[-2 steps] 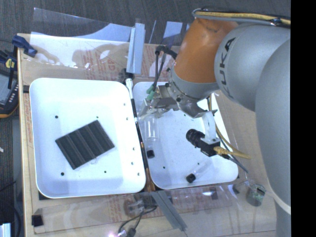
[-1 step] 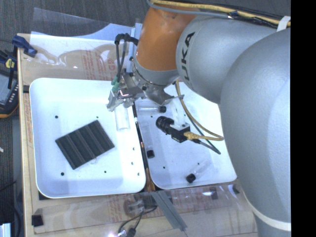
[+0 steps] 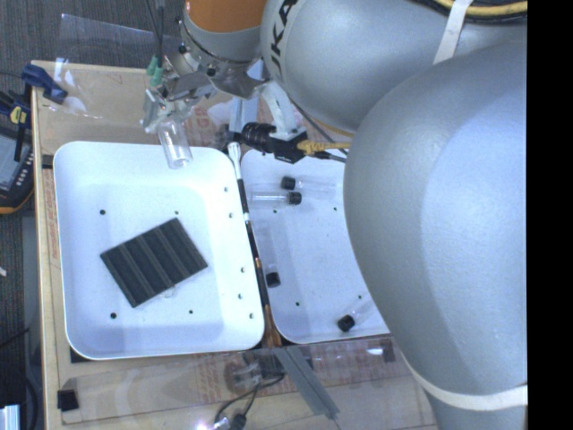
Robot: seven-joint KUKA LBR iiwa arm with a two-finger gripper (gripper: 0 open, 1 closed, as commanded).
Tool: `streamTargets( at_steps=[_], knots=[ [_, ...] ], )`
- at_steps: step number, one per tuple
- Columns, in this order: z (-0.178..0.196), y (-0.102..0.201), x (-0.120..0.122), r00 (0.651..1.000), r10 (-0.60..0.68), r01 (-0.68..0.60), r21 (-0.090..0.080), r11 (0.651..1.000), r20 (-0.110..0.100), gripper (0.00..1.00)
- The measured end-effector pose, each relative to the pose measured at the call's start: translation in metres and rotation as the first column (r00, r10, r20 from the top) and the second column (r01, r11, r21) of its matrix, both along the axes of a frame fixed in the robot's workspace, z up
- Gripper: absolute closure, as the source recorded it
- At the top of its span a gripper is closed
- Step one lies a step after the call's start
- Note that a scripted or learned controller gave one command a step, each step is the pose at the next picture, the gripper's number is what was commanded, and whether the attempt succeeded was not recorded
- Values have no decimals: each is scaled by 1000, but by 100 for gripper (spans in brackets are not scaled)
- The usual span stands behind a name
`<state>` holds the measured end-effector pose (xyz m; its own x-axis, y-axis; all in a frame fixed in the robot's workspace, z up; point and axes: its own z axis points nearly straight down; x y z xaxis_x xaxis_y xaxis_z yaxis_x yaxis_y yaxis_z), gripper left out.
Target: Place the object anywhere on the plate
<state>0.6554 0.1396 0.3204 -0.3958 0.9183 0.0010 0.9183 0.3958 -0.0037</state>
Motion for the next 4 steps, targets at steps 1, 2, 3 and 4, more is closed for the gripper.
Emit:
streamTargets(
  at_steps=[1, 2, 3, 4],
  knots=[
    [75, 54, 1, 942, -335, 335, -4, 942, 1, 100],
    [93, 67, -62, 759, -651, 651, -10, 759, -1, 100],
    [63, 81, 1, 654, -756, 756, -8, 654, 2, 100],
    [110, 3, -45, 776, -631, 631, -6, 776, -2, 100]
  ],
)
